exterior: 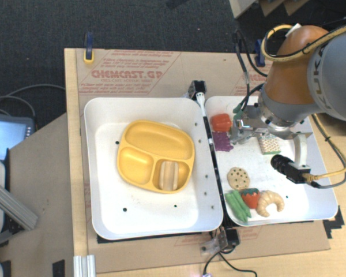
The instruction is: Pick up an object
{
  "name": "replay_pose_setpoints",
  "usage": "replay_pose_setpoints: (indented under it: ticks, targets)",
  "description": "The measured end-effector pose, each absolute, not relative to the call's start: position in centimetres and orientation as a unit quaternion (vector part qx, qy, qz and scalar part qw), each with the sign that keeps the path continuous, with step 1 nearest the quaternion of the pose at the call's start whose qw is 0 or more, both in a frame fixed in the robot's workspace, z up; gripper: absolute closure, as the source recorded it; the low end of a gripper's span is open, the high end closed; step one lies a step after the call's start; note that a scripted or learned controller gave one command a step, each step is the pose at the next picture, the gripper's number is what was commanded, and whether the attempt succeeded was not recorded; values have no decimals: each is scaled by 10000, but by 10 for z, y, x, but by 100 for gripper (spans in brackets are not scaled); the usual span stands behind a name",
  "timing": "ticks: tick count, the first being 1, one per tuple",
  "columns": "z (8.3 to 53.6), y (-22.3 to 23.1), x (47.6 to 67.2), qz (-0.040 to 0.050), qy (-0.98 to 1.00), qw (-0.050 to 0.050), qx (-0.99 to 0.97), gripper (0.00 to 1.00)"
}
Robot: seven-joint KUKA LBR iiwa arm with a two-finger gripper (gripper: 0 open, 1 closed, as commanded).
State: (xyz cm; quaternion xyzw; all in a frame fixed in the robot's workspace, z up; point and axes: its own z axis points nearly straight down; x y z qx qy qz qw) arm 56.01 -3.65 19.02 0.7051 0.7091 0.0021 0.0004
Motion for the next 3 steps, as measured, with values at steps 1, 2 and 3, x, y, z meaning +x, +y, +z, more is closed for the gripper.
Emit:
replay_pose_setpoints:
  ticks: [1, 2, 3]
  targets:
    - [242, -52, 644, 35, 7082, 57, 7059, 100]
    - [238, -51, 639, -1, 7075, 7, 7067, 0]
    - [111, -116, 646, -48, 7047, -43, 7095, 0]
